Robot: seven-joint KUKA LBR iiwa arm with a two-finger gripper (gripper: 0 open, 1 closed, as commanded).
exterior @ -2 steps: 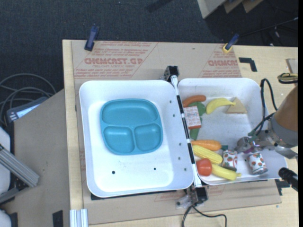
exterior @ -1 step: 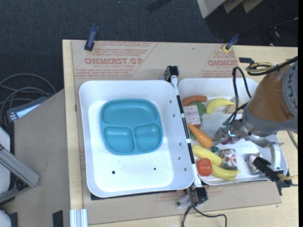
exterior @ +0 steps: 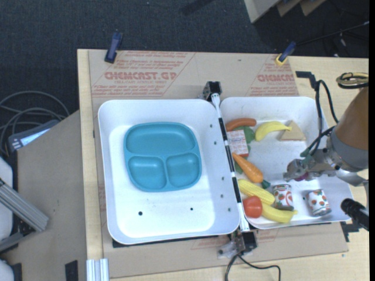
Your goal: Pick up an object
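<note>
- Two white bins are set side by side on the bench, so things can be picked from one of them.
- A blue tray (exterior: 162,156) with three hollows is laid in the left bin (exterior: 117,215).
- The toys are heaped in the right bin (exterior: 304,105): a carrot (exterior: 248,167), a banana (exterior: 269,129), a tomato (exterior: 252,206), two small cans (exterior: 283,196) (exterior: 317,201) and more (most are crowded along the left wall of that bin).
- The gripper (exterior: 300,172) is seen low in the right part of the frame, just above the two cans, where a toy could be reached.
- Nothing is seen between its fingers; whether they are spread or closed cannot be told.
- No toy has been lifted yet, it seems.
</note>
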